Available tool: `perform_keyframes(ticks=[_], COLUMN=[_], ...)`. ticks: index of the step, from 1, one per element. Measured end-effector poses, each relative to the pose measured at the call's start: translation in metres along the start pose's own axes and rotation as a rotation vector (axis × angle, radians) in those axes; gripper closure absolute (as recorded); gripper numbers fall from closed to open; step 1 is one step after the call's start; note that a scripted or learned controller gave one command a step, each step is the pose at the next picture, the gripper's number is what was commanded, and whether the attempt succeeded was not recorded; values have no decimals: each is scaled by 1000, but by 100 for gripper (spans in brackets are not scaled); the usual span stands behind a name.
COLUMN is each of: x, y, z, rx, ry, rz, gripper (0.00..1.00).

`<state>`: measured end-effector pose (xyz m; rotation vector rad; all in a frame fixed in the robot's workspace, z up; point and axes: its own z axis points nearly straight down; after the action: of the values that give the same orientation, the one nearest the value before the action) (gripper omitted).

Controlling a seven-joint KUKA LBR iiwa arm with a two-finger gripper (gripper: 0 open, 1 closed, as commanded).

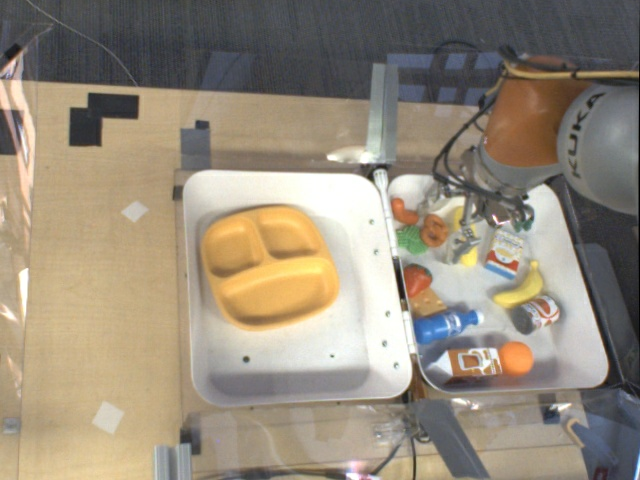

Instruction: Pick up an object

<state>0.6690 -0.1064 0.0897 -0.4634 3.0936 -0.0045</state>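
The right bin point(585, 298) holds several small items. Among them are a banana point(520, 289), a white, red and blue carton point(505, 254), a blue bottle point(446, 323), an orange point(516, 358), a brown carton point(471, 364) and a dark can point(538, 313). A yellow piece point(465, 248), a brown ring-shaped item point(435, 230), a green item point(410, 239) and red items point(417, 280) lie towards the bin's left side. My gripper point(495, 213) hangs over the far part of this bin, just above the carton and the yellow piece. I see nothing lifted in it.
The left bin point(350, 368) holds a yellow divided tray point(268, 265). A metal post point(382, 118) stands at the back between the bins. Cables loop around the wrist point(520, 118) above the right bin's far edge.
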Motion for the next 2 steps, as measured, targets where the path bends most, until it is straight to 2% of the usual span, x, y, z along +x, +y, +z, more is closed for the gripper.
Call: perform_keyframes(ticks=[1,2], x=[16,38], y=[6,28], z=[1,0], rx=[-1,0], ry=[2,1], rz=[321,522], gripper=[0,0])
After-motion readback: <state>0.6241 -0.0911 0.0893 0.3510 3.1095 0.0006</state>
